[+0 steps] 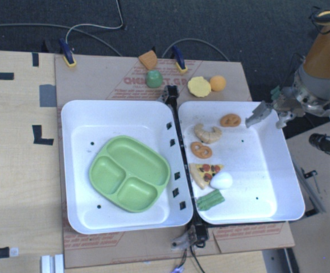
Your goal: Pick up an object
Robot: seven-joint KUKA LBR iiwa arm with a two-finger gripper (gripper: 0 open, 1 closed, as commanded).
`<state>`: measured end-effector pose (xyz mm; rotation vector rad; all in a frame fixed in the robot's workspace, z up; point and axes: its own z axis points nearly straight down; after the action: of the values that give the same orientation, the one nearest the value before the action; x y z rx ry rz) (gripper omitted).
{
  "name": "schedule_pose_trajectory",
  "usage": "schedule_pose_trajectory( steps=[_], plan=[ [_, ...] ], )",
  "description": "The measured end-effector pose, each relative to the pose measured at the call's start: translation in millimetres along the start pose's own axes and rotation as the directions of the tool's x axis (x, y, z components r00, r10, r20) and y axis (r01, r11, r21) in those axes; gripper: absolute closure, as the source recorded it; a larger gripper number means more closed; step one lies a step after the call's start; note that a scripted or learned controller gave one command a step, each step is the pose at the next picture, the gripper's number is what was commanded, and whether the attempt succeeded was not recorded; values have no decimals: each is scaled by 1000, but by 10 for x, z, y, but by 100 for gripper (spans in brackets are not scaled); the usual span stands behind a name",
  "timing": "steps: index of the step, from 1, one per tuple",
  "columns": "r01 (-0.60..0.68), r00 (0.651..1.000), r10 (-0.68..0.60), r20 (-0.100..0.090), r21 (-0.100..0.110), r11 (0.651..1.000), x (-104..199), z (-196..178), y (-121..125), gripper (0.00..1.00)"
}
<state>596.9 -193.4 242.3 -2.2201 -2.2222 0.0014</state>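
The right bin (279,169) holds several toy foods along its left half: a brown cookie (230,120), a tan croissant-like piece (208,133), a pretzel (201,150), a pizza slice (202,172), a white egg (222,181) and a green vegetable piece (210,199). My gripper (265,118) hangs over the bin's upper right corner, to the right of the cookie. It is open with nothing between its fingers. One finger (255,117) points left toward the cookie.
A green divided plate (130,173) lies in the left bin (77,152). Behind the bins on the cardboard sit an orange wedge (148,59), a green piece (154,79), a yellow piece (199,86) and an orange ball (218,83). Cables and clamps run along the back.
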Motion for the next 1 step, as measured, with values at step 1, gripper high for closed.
schedule_pose_trajectory(
  steps=[1],
  plan=[
    [1,1000,-1,-2,3,1000,771,882,-47,0]
  ],
)
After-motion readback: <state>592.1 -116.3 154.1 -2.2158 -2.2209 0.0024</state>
